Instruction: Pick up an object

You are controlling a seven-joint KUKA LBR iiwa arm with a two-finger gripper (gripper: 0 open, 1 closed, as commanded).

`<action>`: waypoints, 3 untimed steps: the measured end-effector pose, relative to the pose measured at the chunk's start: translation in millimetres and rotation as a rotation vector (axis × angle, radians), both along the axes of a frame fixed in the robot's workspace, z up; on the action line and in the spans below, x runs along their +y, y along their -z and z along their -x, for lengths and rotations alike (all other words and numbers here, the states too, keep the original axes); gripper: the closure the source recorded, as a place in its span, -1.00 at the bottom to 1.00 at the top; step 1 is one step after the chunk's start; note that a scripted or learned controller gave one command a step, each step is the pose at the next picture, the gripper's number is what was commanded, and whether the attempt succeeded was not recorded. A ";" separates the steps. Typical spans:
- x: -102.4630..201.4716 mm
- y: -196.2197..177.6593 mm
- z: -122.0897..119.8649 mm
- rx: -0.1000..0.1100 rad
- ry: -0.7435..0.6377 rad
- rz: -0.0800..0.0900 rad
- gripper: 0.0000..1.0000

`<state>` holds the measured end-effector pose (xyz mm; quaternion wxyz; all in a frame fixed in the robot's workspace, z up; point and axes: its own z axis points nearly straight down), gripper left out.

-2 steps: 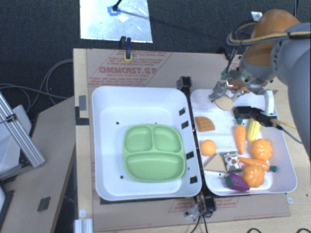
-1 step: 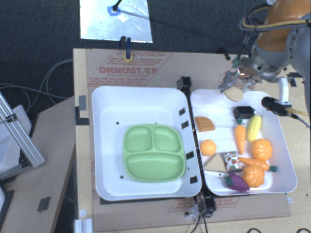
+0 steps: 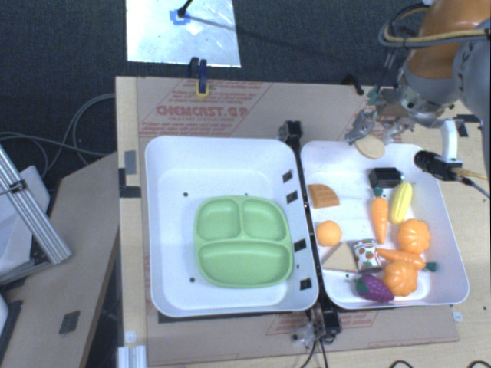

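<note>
Two bins sit here; the end effector (image 3: 374, 129) hangs at the right bin's (image 3: 453, 228) far edge, just over a tan oval piece (image 3: 371, 147). Whether it grips, I can't tell. It seems mid-grasp; next comes a clean lift.

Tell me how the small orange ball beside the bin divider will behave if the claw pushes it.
The orange ball looks round and smooth, so it would probably roll. It lies close to the bin divider, which may stop it leftward.
</note>
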<state>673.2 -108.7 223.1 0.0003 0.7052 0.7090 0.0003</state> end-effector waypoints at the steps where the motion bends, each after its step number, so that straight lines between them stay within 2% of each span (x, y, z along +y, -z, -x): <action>1: 41.4 -9.2 29.0 0.002 -0.004 -0.002 1.00; 2: 83.8 6.4 57.8 0.006 -0.003 -0.002 1.00; 3: 126.7 4.6 78.7 0.005 -0.003 -0.002 1.00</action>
